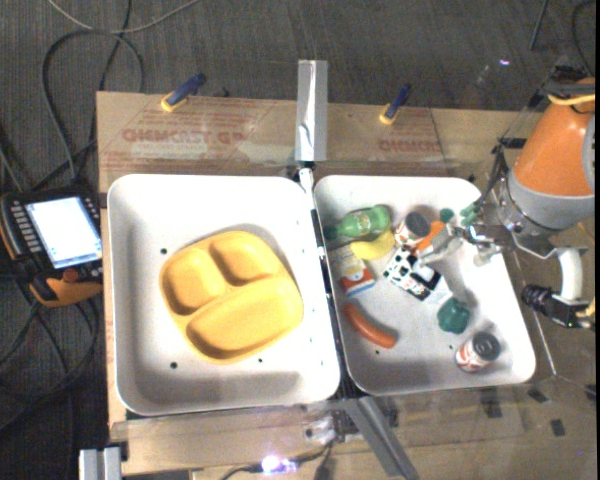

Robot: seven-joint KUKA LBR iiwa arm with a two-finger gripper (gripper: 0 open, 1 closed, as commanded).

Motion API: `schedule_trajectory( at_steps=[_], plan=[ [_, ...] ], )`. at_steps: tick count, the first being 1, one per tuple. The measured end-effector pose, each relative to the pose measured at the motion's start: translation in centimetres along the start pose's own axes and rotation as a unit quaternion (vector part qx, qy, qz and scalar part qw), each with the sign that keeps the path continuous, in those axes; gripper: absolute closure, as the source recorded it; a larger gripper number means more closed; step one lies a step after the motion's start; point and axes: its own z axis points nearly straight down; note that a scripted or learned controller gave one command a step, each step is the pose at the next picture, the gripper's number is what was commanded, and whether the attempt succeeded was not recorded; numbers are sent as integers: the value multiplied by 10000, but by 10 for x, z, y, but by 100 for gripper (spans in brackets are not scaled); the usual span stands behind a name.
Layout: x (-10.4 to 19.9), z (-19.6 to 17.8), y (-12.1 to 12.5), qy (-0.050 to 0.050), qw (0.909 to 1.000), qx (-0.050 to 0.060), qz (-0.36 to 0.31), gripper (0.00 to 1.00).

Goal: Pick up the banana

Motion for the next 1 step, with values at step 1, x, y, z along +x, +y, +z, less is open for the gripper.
schedule_trajectory(
  at_steps=[1],
  plan=[
    [57,45,47,-10,9997,-1,-260,0]
  ],
)
